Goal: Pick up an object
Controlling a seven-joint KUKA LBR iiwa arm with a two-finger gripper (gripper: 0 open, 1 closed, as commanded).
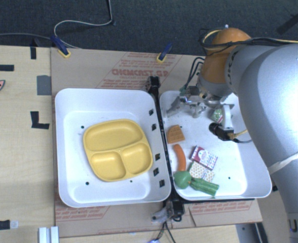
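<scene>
So we've got the gripper (185, 104) low over the top-left corner of the right bin (250, 178), arm reaching in from the right. We can't tell its state from this angle, and we see nothing held in it. Nearest thing is the brown cracker (176, 133), just below the gripper, apart from it. Further down the same bin: orange carrot (180, 157), red-and-white packet (204, 158), checkered biscuit (201, 173), green vegetable toy (194, 182) near the front edge. Left bin (70, 115) holds a yellow divided plate (117, 149), well apart from the gripper
</scene>
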